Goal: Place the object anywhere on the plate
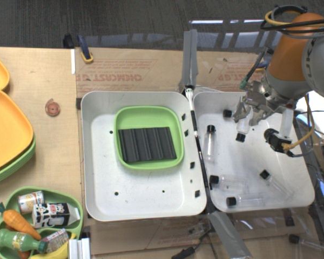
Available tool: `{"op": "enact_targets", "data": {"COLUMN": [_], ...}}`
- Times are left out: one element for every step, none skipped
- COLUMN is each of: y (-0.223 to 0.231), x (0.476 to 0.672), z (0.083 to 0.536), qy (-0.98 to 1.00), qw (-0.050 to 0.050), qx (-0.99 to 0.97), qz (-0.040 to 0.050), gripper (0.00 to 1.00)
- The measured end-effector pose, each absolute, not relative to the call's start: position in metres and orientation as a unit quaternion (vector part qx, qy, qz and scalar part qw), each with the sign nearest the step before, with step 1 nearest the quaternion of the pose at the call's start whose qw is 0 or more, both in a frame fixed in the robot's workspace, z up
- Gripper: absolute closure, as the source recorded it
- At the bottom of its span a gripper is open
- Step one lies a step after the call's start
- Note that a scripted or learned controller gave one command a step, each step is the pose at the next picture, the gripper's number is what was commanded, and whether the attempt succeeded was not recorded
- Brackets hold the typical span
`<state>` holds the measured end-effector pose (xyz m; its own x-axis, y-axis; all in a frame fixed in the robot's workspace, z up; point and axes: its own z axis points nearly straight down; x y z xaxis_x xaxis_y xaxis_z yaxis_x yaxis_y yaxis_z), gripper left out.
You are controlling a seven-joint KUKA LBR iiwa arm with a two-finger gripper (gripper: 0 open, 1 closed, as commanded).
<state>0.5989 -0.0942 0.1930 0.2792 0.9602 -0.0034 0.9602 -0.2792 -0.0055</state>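
The surface point(43, 69) is seen from above, carrying two shallow white bins side by side. In the left bin point(97, 198) a green plate point(148, 115) is set, with a dark ribbed mat point(147, 144) lying on it. The right bin point(291, 193) is strewn with clear plastic tubes with black caps. One upright tube point(210, 139) lies near the divider; another clear tube point(248, 200) lies along the lower edge.

The arm point(294, 53), grey with an orange band, is reached in over the right bin, and the pincer point(243, 127) is held low near the bin's upper middle. A small clear tube with a black cap point(240, 133) is seen right at its tip, apparently between the fingers, though whether it is truly pinched or merely touched cannot be told, nor how far the fingers are spread.

The tubes are judged to be light, rigid and smooth, so slipping or rolling is to be expected. A grip across the middle of the barrel, square to its length, is judged safest. The plate lies well apart, in the other bin.
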Motion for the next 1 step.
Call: {"op": "enact_targets", "data": {"y": [-0.0103], "x": [0.5852], "z": [0.1898], "qy": [-0.639], "qw": [0.002], "qx": [-0.769], "qz": [0.0025], "gripper": [1.00]}}
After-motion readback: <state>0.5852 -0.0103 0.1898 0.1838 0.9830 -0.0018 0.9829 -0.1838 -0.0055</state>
